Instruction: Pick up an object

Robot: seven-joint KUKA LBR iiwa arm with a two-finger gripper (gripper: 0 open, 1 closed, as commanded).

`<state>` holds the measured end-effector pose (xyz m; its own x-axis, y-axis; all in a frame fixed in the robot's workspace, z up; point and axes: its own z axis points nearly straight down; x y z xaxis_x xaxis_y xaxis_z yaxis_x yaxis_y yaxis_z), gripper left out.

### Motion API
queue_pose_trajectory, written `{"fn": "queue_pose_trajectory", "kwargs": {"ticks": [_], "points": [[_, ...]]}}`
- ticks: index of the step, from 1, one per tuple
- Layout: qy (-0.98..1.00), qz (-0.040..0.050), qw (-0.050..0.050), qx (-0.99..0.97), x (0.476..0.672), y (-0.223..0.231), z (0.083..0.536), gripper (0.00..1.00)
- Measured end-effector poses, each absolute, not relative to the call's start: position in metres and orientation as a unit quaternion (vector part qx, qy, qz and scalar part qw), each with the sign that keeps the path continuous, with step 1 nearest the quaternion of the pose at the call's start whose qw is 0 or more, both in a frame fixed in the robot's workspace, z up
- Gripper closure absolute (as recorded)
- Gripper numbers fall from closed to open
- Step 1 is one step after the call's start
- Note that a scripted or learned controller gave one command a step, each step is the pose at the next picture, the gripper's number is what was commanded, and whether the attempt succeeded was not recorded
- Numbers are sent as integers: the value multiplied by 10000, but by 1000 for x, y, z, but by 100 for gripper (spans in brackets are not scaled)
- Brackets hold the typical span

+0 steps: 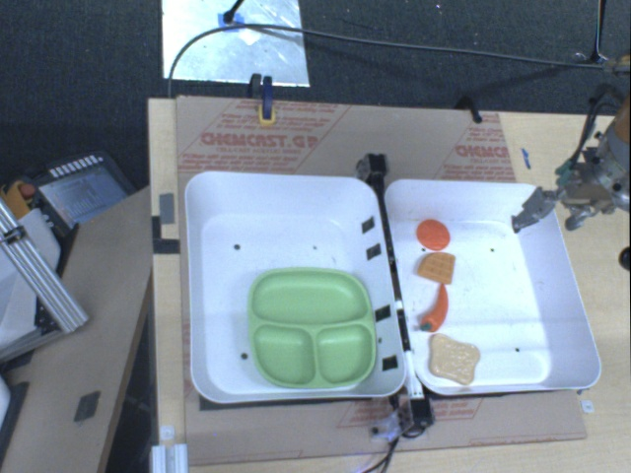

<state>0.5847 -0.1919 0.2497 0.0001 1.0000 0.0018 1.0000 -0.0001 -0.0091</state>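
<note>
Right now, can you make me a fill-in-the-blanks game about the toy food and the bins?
1. The green tray lies in the ____ bin.
2. The green tray has ____ compartments.
3. The round orange-red piece is the one ____ from the camera in the row of four food pieces.
4. The gripper hangs over the ____ bin's far right corner.

Missing words: left; three; farthest; right

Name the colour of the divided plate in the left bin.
The divided plate is light green, seen clearly in the camera view, against the white left bin.
</note>
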Motion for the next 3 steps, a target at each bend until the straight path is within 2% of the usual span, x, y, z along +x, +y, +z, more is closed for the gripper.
{"fn": "queue_pose_trajectory", "kwargs": {"ticks": [1, 3], "points": [[-7082, -3, -7, -7060, 587, -191, 256, 0], [-7074, 6, 6, -7068, 598, -199, 139, 0]]}}
